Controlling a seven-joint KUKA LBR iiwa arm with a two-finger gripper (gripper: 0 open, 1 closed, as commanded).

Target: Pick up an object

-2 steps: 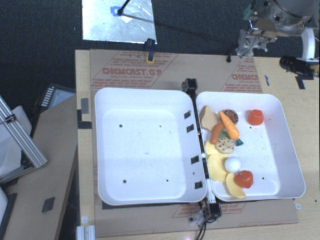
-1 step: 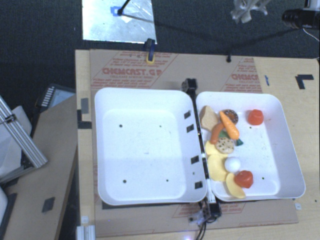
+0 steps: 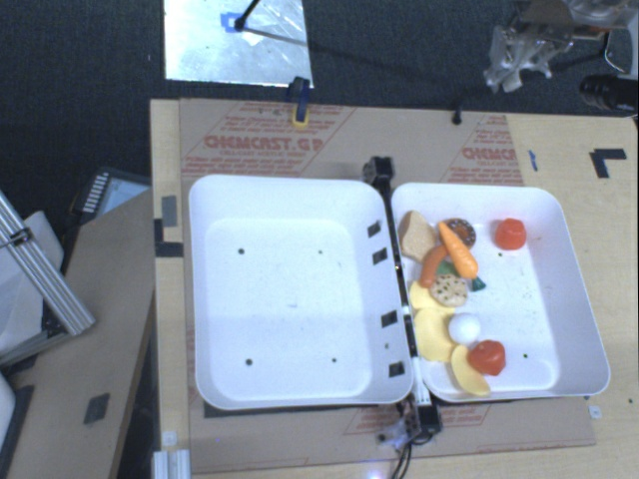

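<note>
Carrot (image 3: 459, 248) among toy food in right bin (image 3: 559, 297); gripper (image 3: 517, 63) jaws' state unclear.

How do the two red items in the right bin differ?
The red item near the far wall sits alone on bare bin floor; the red item near the front rests against a yellow piece and close to the white egg. The far one looks rounder and more orange-red; the front one is darker and more irregular. Both are small, lie in the right bin, and are untouched.
</note>
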